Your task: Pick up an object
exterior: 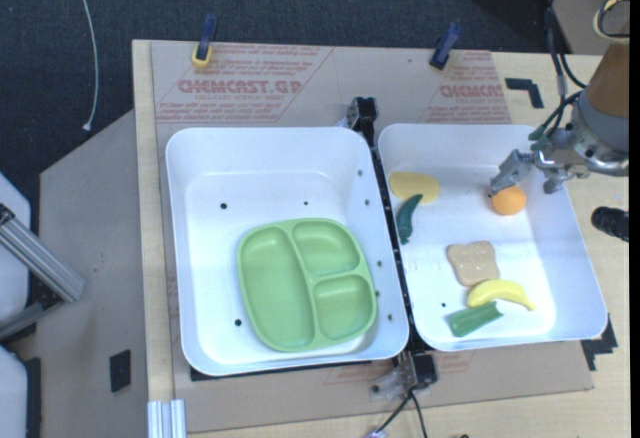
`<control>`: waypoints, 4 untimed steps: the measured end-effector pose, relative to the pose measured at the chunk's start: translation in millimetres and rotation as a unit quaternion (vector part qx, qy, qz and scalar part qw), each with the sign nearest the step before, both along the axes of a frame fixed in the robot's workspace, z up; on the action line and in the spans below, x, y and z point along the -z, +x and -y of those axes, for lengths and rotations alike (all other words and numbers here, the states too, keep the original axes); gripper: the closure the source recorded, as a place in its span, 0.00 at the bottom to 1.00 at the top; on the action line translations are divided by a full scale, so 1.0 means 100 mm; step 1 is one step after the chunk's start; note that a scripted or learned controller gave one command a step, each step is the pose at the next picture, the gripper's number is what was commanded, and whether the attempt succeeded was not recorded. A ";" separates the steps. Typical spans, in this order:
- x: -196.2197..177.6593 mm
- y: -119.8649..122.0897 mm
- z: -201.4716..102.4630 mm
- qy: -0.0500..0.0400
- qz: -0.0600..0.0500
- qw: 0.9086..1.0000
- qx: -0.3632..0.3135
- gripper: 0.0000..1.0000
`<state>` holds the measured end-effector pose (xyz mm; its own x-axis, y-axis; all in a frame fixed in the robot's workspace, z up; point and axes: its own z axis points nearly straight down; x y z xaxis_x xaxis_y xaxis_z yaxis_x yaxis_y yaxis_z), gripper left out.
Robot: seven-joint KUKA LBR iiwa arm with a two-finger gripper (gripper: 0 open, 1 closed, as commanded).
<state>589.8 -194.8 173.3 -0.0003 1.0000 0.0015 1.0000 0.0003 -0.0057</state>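
- Orange ball [508,201] was the likely target; it lay on the floor of the right bin [585,271], toward the far right corner.
- We located the gripper [531,172] just above and behind the ball, its two fingers spread, one at the ball's left and the other off to its right. Nothing sat between them.
- We judged the pick as not yet made: the ball rested on the bin floor, so closing and lifting remained.
- Right bin contents, outward from the ball: a yellow piece [414,186] and a dark green piece [407,218] near the left wall, a tan slice [472,262] at centre, a banana [501,294] touching a green stick [474,319] toward the front.
- Left bin [190,226] held a green divided plate [305,282], its three compartments bare.
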 end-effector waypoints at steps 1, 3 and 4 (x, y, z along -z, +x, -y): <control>0.62 -0.06 -0.06 0.001 -0.001 1.000 0.000 0.00; 0.78 -0.05 -0.06 -0.001 0.003 1.000 0.000 1.00; 0.35 -0.03 -0.07 -0.002 0.005 1.000 0.000 1.00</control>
